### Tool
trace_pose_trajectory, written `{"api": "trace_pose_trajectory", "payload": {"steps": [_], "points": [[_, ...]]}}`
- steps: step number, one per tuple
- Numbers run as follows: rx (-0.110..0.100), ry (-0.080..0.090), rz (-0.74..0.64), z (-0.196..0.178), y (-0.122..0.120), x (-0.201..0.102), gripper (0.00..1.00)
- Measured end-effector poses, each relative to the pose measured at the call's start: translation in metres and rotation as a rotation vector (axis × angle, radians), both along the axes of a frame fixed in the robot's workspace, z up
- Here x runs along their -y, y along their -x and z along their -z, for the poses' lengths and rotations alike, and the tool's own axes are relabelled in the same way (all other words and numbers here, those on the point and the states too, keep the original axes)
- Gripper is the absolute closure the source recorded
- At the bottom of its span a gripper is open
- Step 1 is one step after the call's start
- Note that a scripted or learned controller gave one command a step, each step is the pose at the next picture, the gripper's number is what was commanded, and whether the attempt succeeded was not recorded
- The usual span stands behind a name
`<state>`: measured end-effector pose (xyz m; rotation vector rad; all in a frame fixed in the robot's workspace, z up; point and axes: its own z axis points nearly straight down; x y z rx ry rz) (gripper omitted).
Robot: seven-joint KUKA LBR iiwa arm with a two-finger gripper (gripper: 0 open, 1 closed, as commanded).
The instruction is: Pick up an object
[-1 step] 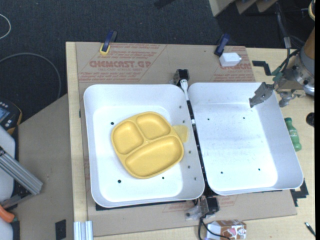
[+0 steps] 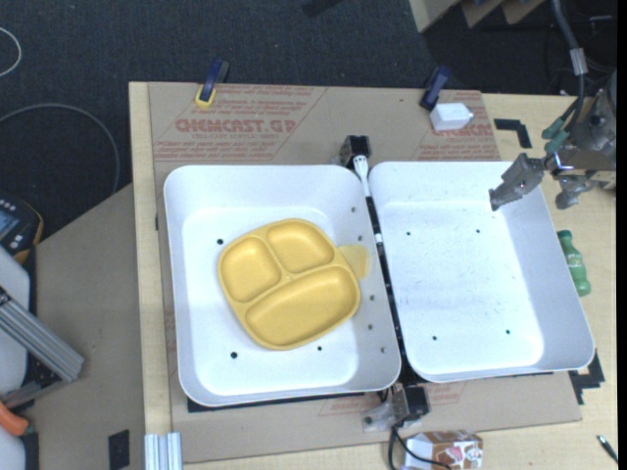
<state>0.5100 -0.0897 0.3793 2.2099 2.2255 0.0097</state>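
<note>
Camera view: two bins, one yellow plate (image 2: 288,282) (left bin (image 2: 186,262)); gripper (image 2: 542,186) spread, holding nothing.

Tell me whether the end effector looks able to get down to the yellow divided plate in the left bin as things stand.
Probably yes. The yellow divided plate lies uncovered in the left bin, with nothing on top. The end effector sits over the right bin's far corner, with open space between them.
</note>
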Motion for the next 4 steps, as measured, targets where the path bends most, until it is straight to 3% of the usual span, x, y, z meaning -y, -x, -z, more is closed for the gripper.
{"api": "trace_pose_trajectory", "payload": {"steps": [1,2,3,4], "points": [[-0.001,0.000,0.002,-0.046,0.031,-0.037,0.00],[0.009,-0.002,-0.002,-0.160,0.030,-0.108,0.00],[-0.004,-0.001,-0.001,-0.156,0.031,-0.173,0.00],[0.000,0.000,0.005,-0.167,0.030,-0.169,1.00]]}}
